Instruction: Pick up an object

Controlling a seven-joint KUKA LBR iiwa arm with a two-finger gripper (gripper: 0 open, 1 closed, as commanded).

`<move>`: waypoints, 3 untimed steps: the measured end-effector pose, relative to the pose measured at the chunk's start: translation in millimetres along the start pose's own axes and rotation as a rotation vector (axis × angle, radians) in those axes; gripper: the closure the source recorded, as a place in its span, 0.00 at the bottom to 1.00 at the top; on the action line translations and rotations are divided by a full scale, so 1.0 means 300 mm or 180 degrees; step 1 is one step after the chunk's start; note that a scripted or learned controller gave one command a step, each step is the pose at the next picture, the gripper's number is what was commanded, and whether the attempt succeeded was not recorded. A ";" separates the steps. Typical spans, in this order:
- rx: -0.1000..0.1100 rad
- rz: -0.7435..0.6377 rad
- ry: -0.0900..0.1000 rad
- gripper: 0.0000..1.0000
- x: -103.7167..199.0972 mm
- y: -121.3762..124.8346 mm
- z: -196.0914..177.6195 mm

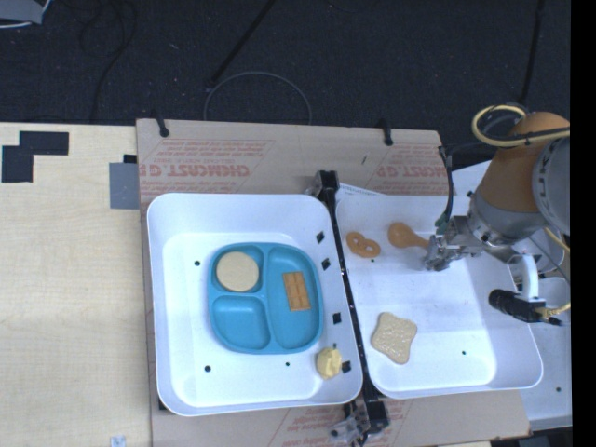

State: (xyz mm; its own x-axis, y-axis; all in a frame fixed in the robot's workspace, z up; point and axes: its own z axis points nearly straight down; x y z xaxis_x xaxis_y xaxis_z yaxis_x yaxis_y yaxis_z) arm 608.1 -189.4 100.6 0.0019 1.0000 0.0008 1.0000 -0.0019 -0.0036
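Observation:
In the right bin [466, 366] lie a tan slice of toast [394, 337], a pretzel [363, 245] near the divider, and an orange drumstick-shaped piece [406, 236]. My gripper [443, 250] is low over the right bin's upper right part, just right of the drumstick piece. Nothing can be seen between the fingers, and the wrist hides how they stand. The left bin [177, 371] holds a blue divided tray [244, 329] with a round cracker [237, 271] and a rectangular cracker [296, 291] in it. A yellow lump [329, 362] sits beside the tray's lower right corner.
A black divider [341, 287] runs between the two bins. The arm [521, 180] with its orange band comes in from the right, with cables looping near it. Cardboard [279, 161] lies under the bins, and a wooden bench top [65, 305] extends left.

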 end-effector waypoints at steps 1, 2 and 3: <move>-0.0025 -0.0011 -0.0006 1.00 0.008 0.009 -0.211; -0.0028 -0.0011 -0.0008 1.00 0.008 0.036 -0.416; -0.0012 -0.0011 -0.0002 1.00 0.004 0.035 -0.502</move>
State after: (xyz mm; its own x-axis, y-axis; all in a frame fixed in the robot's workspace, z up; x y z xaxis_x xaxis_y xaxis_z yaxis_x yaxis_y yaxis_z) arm 619.3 -188.2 251.1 -0.0017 1.0000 0.0000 1.0000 0.0017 0.0001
